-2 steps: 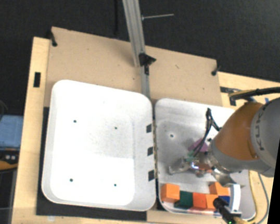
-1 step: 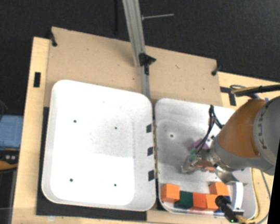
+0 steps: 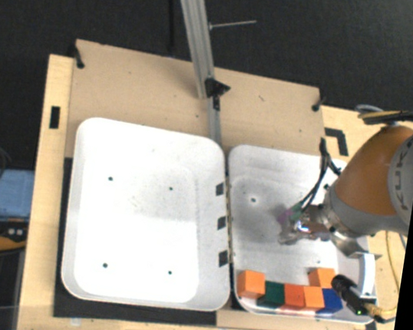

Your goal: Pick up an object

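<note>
The claw (image 3: 295,229) hangs low over bare floor in the middle of the right bin (image 3: 268,170), with nothing visible in its grip; whether it is released or clenched cannot be told. The blocks (image 3: 291,293) lie in a row along that bin's near wall. The step in hand appears to be the approach: the next move calls for travel toward the near wall and descent onto one block.

Grey arm (image 3: 354,215) with orange band

Two white bins sit side by side, the left bin (image 3: 144,213) and the right bin (image 3: 265,185). Along the right one's near edge I count six blocks: four orange blocks (image 3: 252,283), one green block (image 3: 274,294), one blue block (image 3: 331,300).
</note>
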You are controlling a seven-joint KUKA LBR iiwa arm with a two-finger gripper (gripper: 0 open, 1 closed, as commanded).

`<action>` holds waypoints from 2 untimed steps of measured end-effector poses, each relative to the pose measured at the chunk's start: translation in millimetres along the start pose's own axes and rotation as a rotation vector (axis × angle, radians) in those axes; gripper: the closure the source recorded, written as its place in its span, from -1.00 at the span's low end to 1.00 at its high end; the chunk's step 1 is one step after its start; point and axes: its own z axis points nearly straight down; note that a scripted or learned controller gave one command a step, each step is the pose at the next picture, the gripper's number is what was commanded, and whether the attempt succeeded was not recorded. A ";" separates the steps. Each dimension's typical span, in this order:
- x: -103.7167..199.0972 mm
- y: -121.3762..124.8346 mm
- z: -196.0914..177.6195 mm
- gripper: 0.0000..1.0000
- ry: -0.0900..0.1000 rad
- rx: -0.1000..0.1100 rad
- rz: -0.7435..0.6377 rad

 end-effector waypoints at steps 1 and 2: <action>1.5 -1.1 -63.5 1.00 -0.001 -0.002 -0.001; -0.6 -1.4 -127.4 1.00 -0.001 -0.002 -0.001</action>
